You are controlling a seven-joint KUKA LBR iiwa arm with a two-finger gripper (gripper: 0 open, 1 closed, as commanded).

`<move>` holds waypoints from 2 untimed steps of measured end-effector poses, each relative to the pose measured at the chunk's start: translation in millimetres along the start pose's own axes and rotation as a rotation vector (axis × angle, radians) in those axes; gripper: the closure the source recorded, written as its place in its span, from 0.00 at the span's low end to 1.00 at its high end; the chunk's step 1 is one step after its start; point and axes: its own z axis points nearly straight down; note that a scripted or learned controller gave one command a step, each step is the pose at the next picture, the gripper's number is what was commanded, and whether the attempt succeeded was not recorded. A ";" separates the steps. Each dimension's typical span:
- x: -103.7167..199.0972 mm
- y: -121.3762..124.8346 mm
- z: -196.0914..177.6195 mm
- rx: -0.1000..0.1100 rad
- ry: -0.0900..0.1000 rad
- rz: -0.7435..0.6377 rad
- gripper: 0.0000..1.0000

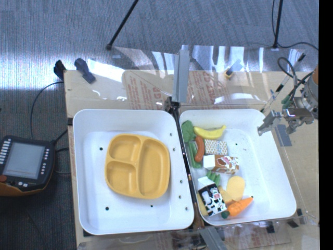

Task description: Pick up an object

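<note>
The right bin point(260, 176) holds toy food along its left side: a yellow banana point(209, 132), a sausage point(200, 148), green pieces point(188, 130), a checkered cracker point(216, 147), a brown and white carton point(223, 164), a cow-print milk carton point(212, 199), a pale yellow slice point(235, 188) and an orange carrot point(239, 206). My gripper point(274, 125) hangs over the bin's upper right corner, open, with nothing between its fingers. It is well right of the food.
The left bin point(93, 134) holds a yellow divided plate point(138, 166). A grey post point(182, 77) stands behind the gap between the bins. A teach pendant point(25, 164) lies off the bench at the left. Cables hang near the arm at the right.
</note>
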 end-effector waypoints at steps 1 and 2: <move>19.2 -46.7 0.8 -0.001 0.000 -0.338 0.00; 83.9 16.9 126.3 0.013 0.006 -0.267 0.00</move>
